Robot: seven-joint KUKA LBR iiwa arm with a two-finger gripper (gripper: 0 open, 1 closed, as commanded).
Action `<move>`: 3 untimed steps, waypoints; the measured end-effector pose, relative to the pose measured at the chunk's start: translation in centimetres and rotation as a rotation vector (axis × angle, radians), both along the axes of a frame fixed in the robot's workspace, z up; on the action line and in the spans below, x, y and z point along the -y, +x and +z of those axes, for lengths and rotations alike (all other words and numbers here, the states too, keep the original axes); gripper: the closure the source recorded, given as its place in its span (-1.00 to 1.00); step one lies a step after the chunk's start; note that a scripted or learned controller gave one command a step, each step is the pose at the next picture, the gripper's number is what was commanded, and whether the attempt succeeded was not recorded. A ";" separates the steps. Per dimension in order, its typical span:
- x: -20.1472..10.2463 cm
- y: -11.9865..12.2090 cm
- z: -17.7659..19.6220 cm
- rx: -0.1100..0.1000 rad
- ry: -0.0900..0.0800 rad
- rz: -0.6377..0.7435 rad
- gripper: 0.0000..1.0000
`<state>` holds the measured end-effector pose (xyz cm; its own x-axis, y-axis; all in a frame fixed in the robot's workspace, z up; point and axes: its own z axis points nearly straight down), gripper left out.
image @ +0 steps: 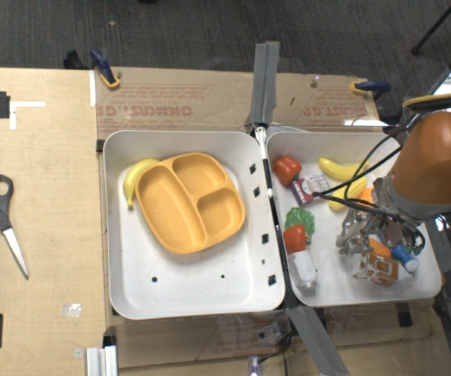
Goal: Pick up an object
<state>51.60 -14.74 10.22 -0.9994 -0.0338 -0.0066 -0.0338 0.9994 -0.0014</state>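
Lying under pincer: orange box

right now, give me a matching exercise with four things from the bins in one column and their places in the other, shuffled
Things:
1. orange divided plate
2. banana
3. gripper
4. scissors

Places:
A. on the bench left of both bins
B. left bin
C. right bin, far side
D. low over the right bin's near right part

Pairs: 1-B, 2-C, 3-D, 4-A
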 end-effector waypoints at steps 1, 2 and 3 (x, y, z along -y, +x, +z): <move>0.0 0.0 0.0 0.000 0.000 0.000 -1.00; 0.0 0.2 0.9 0.004 -0.001 0.001 1.00; 0.0 0.2 0.9 0.004 -0.001 0.001 -1.00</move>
